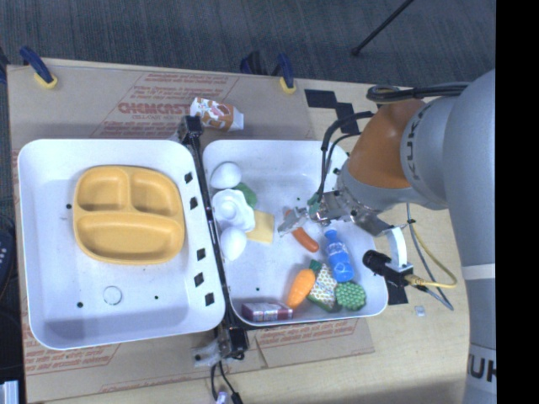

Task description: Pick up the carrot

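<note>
Tool (296,219) seen low in right bin; open or closed cannot be told. Carrot (300,287) located below tool, toward near rim, long axis near-upright, slightly tilted. Small orange piece (306,240) noted just beside tool.

Two white bins are being shown side by side on the tabletop (76,91). A yellow tray (128,213) is lying in the left bin (50,301). The gripper (296,219) is being held low in the right bin (278,162), just above a small orange piece (306,241). The carrot (299,287) is lying near the front wall, beside a blue bottle (338,257) and a green toy (351,295). Two eggs (226,175) are lying along the left wall.
</note>
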